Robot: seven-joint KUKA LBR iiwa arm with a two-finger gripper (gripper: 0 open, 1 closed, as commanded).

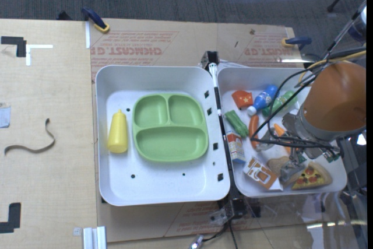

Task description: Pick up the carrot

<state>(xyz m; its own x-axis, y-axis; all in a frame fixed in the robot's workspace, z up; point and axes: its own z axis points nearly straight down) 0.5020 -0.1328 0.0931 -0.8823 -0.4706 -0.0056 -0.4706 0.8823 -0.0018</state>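
The carrot (pixel 253 125), a small orange stick, lies in the right bin (pixel 228 80) near its middle left, between a green pod-shaped item (pixel 236 122) and black cables. My gripper (pixel 289 171) hangs low over the front right part of this bin, under the orange band of the arm (pixel 338 96). It is to the right of and nearer the front than the carrot, close to a pizza slice (pixel 312 176). Nothing shows as held.
The right bin also holds a red packet (pixel 242 98), a blue bottle (pixel 267 95), a white tube (pixel 235 148) and an orange-white box (pixel 259 172). The left bin (pixel 105 183) holds a green divided plate (pixel 170 127) and a yellow bottle (pixel 118 131).
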